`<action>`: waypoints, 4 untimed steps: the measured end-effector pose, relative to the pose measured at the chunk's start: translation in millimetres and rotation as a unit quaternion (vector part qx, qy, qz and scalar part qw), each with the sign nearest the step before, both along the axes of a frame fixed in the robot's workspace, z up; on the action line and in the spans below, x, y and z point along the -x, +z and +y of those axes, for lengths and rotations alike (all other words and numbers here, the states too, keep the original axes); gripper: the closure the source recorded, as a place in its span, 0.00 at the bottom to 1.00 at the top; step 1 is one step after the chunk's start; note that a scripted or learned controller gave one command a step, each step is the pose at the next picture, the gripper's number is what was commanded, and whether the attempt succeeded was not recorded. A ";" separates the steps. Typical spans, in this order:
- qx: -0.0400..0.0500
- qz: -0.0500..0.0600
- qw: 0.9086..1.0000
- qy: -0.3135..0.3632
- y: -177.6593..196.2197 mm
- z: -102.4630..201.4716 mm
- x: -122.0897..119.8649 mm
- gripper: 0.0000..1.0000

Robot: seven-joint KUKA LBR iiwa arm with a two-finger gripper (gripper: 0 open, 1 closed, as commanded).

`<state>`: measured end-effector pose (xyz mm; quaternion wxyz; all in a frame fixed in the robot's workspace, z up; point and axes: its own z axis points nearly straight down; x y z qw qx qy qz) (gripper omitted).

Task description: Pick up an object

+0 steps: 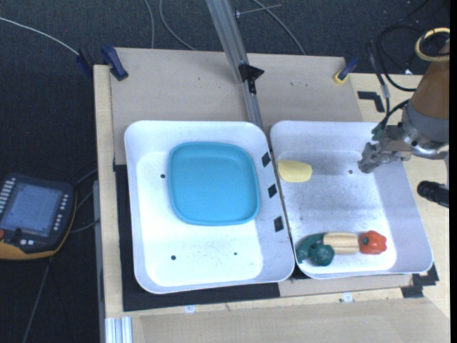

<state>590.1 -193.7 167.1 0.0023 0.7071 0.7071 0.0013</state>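
Right bin (400,213): yellow piece (295,171) at ten o'clock; green, tan and red items (341,246) at six. Fingers (371,161) at two o'clock; grip state unclear. Left bin (143,191): blue plate (213,183).

A pale yellow lump (294,171) lies near the right bin's (400,191) upper left. Along its front wall sit a green piece (315,251), tan roll (341,243) and red pepper (372,242), touching in a row.

The arm (428,113) is grey with an orange-tan band above the wrist, black cables alongside, and a small metallic grey gripper (371,159).
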 end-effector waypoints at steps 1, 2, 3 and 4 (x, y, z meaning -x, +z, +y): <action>0.000 0.000 1.000 0.001 52.5 9.8 1.9 1.00; 0.000 0.001 1.000 0.000 88.1 9.8 1.1 1.00; -0.001 0.002 1.000 0.001 80.3 51.3 12.5 1.00; -0.001 0.003 1.000 0.002 72.6 109.3 19.9 1.00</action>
